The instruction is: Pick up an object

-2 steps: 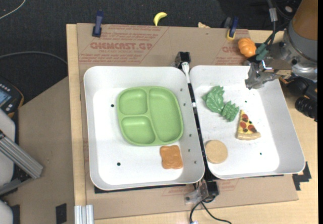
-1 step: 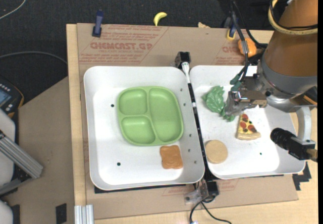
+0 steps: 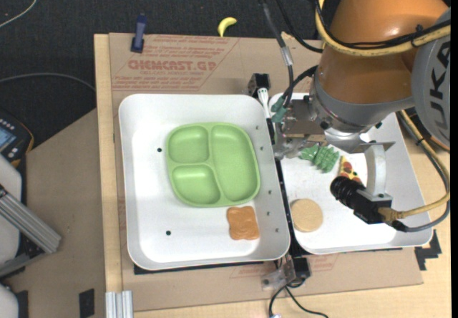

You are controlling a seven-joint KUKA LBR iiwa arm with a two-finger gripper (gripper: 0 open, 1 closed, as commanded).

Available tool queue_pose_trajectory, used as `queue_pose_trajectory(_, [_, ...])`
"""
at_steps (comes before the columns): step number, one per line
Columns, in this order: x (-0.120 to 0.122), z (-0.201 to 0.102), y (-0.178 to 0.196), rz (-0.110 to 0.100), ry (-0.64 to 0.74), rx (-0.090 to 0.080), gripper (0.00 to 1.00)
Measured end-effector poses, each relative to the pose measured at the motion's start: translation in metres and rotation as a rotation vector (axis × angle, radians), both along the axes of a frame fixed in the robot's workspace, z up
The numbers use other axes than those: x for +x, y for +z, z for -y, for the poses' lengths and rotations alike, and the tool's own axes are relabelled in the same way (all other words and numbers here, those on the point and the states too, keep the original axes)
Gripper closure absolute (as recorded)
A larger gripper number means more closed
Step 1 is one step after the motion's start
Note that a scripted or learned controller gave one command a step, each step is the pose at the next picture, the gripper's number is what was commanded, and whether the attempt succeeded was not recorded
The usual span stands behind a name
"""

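The things I could pick are split between the two bins. In the right bin, a ridged green piece, bumpy like moulded plastic, lies just under my wrist, with a small red and yellow item touching its right side, too small to make out. Nearer the front of that bin sits a flat, round tan disc, matte like a biscuit, close to the wall the bins share.

In the left bin a smooth, glossy green plate with rounded corners and three sunken compartments lies flat near the middle. Just off its front right corner, apart from it, lies an orange-brown wavy-edged slab, like a toy biscuit.

My jaws hang at the rear left corner of the right bin, above the green ridged piece, hidden under my orange-banded wrist; I cannot tell whether they are parted or closed, nor whether anything is in them. A black cylindrical fitting with a cable juts from my wrist over the right bin.

Both bins are shallow white plastic, resting on a brown cardboard sheet with red print on the tabletop. Behind it lie a blue clip and a small yellow curved piece.
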State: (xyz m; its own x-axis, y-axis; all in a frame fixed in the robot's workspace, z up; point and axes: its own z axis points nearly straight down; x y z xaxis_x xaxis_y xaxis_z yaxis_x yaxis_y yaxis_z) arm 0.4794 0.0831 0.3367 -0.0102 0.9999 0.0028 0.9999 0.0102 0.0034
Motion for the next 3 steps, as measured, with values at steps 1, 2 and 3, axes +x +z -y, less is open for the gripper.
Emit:
queue_pose_trajectory(1, [0.001, 0.029, 0.136, 0.014, -0.011, -0.001, 1.0])
queue_pose_trajectory(2, [-0.002, -0.017, 0.0, -0.017, -0.006, -0.005, 1.0])
queue_pose_trajectory(3, [0.001, -0.015, 0.018, 0.0, -0.009, -0.002, 1.0])
